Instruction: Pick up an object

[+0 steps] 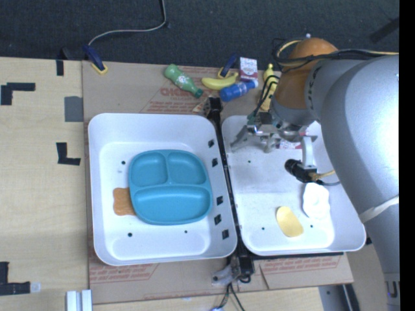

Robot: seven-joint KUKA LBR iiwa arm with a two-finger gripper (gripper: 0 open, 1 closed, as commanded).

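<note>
Reaching arm: the grey arm is brought in from the right and held above the right bin, so that bin's contents are judged to be the aim.
Claw position: the claw is seen over the far part of the right bin, above bare floor and well apart from the loose things nearer the front.
Claw state: whether it is spread or pressed together cannot be told from this slant; nothing is seen pinched in it.
Likely objects: a yellow piece is laid flat near the front of the right bin, and a white lump sits just beside it toward the right wall.
Left bin: the left bin is largely taken up by a blue plate, with a tan slice tucked at its left rim. Both are judged awkward, the plate being wide and the slice seemingly partly covered.
Behind the bins: a green bottle, a banana, a blue bottle and a small box are left on the bench, outside the working area.
Step judged: approach; no pick is yet made.
Next move judged: the claw would have to be carried toward the front and lowered.
Risk: the flat yellow piece may be pushed along rather than lifted, and little room is left between the white lump and the wall.
</note>
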